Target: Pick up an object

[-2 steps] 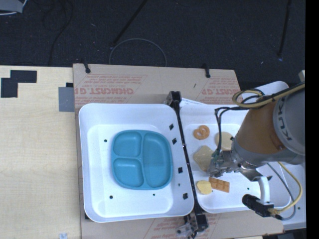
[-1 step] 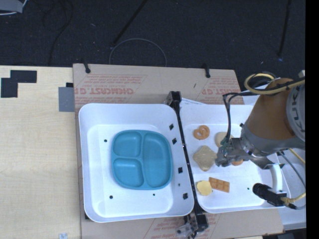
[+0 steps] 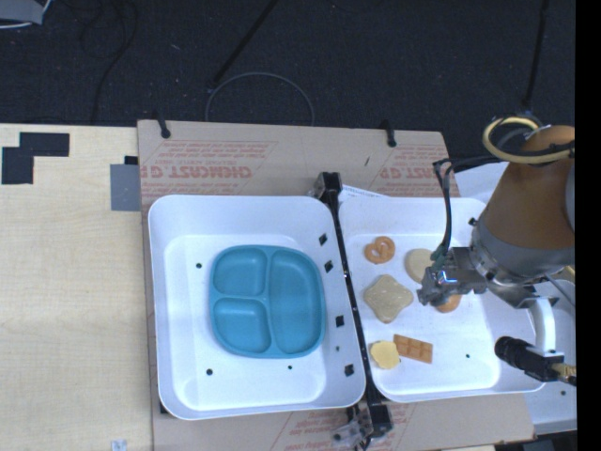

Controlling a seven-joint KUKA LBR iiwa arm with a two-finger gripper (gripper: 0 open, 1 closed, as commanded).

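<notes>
Presently, gripper [image 3: 439, 287]: low inside the right bin [image 3: 470, 369], near that bin's middle, reached in from the right on the grey arm [image 3: 526, 252] with its orange band [image 3: 535, 191]; whether it is spread or pressed together cannot be told, since the wrist hides its tips.
Orange piece [image 3: 449, 302]: a small rounded bit peeping out just under the gripper, touching or nearly touching it; whether it is being pinched cannot be told.
Pale oval piece [image 3: 418, 265]: in the right bin, just to the upper left of the gripper, partly overlapped by it.
Tan lumpy piece [image 3: 388, 298]: in the right bin, just left of the gripper, apart from it.
Pretzel [image 3: 380, 249]: a small brown ring, in the right bin, up and to the left of the gripper, above the tan lumpy piece.
Brown cracker [image 3: 413, 349]: flat and rectangular, in the right bin, below and left of the gripper.
Yellow round piece [image 3: 384, 354]: touching the brown cracker's left end, near the right bin's lower left corner.
Left bin [image 3: 178, 224]: beside the right bin, well to the left of the gripper.
Blue tray [image 3: 267, 301]: a divided dish lying flat in the middle of the left bin, far from the gripper.
</notes>
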